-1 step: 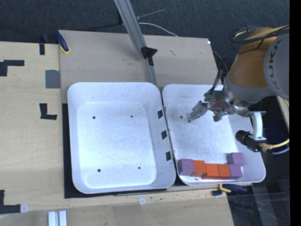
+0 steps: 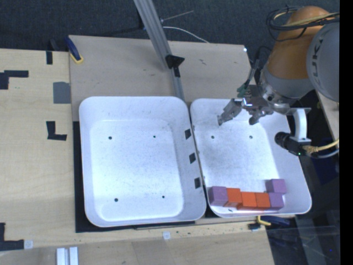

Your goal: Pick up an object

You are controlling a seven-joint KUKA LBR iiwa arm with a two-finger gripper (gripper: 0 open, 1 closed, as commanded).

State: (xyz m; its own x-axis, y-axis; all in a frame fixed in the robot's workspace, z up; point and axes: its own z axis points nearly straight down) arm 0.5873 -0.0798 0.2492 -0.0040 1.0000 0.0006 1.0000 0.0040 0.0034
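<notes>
The gripper (image 2: 240,115) hangs over the far end of the right bin (image 2: 287,148), and its fingers (image 2: 226,117) are spread open with nothing between them. The blocks sit well apart from it, packed in a row against the near wall of that bin: a purple block (image 2: 218,194) on the left, then two orange blocks (image 2: 249,199), then purple blocks (image 2: 276,192) at the right end. No block is picked up yet, so the job looks like it has hardly begun. The blocks touch each other and the wall, so I think the fingers may not fit around just one. They could bump the wall, push a block away, or close on a corner and let it slip. The left bin (image 2: 88,148) sits just beside, on the table (image 2: 33,148).
</notes>
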